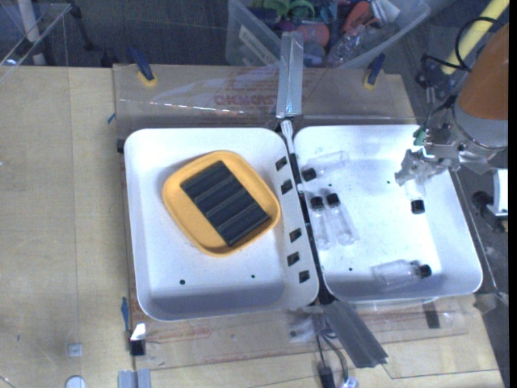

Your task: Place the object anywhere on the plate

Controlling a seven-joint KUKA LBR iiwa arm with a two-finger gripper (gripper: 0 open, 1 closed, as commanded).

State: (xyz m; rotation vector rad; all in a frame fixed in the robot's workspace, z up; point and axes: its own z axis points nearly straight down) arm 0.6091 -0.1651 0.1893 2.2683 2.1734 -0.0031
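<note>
Scanning for lettering now, and there is one candidate: faint reddish print running across the clear plastic sheet (218, 95) taped along the back of the worktop (56, 217), behind the left bin. It is too washed out and too small to read, so no word or number comes off it. Nothing else in the camera view carries a legible label, brand, number or sign.
</note>
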